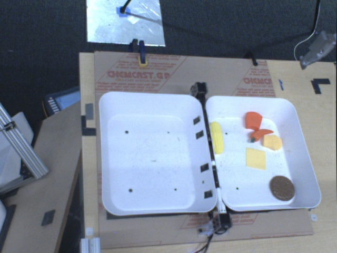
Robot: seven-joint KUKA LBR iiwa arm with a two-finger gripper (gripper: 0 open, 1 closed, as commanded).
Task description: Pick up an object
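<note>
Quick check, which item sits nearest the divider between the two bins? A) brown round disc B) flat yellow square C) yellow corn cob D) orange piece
C: the yellow corn cob lies right along the right bin's left wall, while the flat yellow square, orange piece and brown round disc sit further right.

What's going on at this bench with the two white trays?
Nothing is being handled right now. The right bin holds a few small items: a yellow corn cob, an orange piece, a flat yellow square, a small yellow-orange chunk and a brown disc. All lie untouched, waiting to be picked.
</note>
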